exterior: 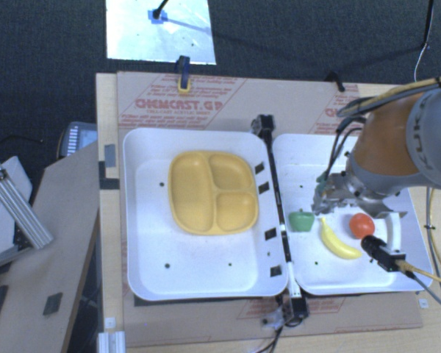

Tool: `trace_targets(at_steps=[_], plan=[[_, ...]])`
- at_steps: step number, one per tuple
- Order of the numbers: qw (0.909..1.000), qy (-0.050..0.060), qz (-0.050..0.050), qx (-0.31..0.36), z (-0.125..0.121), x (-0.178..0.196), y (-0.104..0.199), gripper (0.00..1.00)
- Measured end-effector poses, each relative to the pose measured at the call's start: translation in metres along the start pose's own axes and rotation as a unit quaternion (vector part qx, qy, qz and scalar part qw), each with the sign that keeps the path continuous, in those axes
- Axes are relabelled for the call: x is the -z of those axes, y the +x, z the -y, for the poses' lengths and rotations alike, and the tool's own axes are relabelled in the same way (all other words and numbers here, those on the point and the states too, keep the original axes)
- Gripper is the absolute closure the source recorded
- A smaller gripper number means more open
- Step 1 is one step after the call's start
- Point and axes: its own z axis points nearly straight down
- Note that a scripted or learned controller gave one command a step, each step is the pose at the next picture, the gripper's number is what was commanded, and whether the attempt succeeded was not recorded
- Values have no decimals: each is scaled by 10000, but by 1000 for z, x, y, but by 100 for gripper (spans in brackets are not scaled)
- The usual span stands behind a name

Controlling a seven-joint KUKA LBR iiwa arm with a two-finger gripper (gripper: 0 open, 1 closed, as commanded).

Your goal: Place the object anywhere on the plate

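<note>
Camera view: yellow divided plate [212, 192] sits in the left bin [151, 271]. Green object [301, 220], banana [337, 242] and orange ball [361, 225] lie in the right bin [301, 160]. Gripper [321, 200] hangs just above the green object; finger state cannot be told. Judged step: approach, nothing grasped. Next: descend, close, carry left.

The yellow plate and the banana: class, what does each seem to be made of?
Yellow plate: likely moulded plastic, smooth with a soft sheen and rounded dividers between three compartments. Banana: probably a plastic toy, given its uniform yellow, unmarked surface, though the view leaves that uncertain.
</note>
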Motion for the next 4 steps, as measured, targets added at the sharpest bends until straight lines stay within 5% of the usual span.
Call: trace_targets(at_steps=[2, 3, 4], plan=[[10000, -32, 5, 21, -8, 128, -2, 100], [10000, -9, 0, 23, -9, 151, -2, 100], [10000, 6, -11, 51, -12, 131, 55, 100]])
